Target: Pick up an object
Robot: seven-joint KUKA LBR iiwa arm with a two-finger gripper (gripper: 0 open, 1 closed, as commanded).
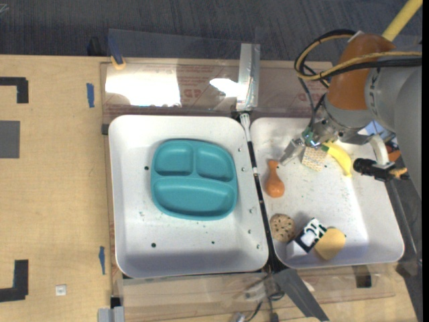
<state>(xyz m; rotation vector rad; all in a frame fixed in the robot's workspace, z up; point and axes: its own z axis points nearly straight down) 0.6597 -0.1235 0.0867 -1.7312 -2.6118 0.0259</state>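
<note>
My gripper (301,149) hangs low over the back left part of the right bin (362,210). Just to its right lies a beige waffle-like square (312,157), touching or very close to it. A yellow banana (338,157) lies right beside the square. An orange pear-shaped toy (274,181) sits a little in front and to the left of the gripper. At the bin's front are a speckled cookie (281,227), a black-and-white cube (310,235) and a tan rounded piece (330,242). I see nothing held.
The left bin (127,200) holds a teal divided plate (194,179). A ridge (253,180) separates the two bins. A clear upright panel (174,79) stands behind the bins. The grey arm with its orange band (355,79) reaches in from the upper right.
</note>
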